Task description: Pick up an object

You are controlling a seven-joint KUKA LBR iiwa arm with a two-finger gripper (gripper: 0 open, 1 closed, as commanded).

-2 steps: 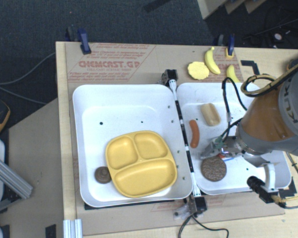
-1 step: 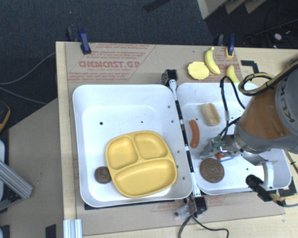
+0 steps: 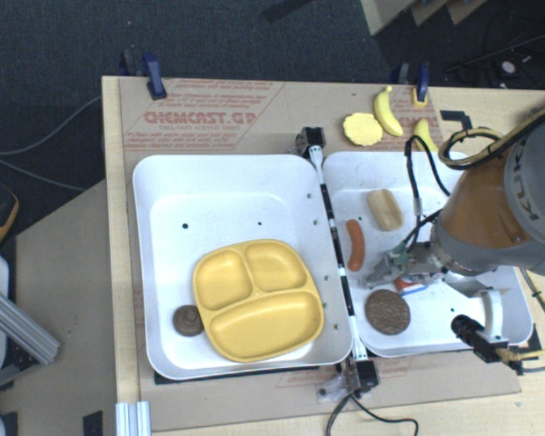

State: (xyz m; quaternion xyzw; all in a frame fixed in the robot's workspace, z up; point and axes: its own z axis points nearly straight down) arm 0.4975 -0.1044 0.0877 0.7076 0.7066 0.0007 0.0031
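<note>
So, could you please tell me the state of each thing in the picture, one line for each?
gripper: low in the right bin, fingers hard to read
right bin: holds three food items
hot dog: lying loose by the bin's left wall
bread piece: lying loose
brown patty: lying flat, just below the gripper
yellow tray: upright, in the left bin
brown cookie: lying beside the tray

"CHEMCAST GP" on bench board

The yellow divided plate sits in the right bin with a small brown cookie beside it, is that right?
Not quite. The camera view shows the yellow divided plate in the left bin, not the right one. The small brown cookie does lie beside it.
</note>
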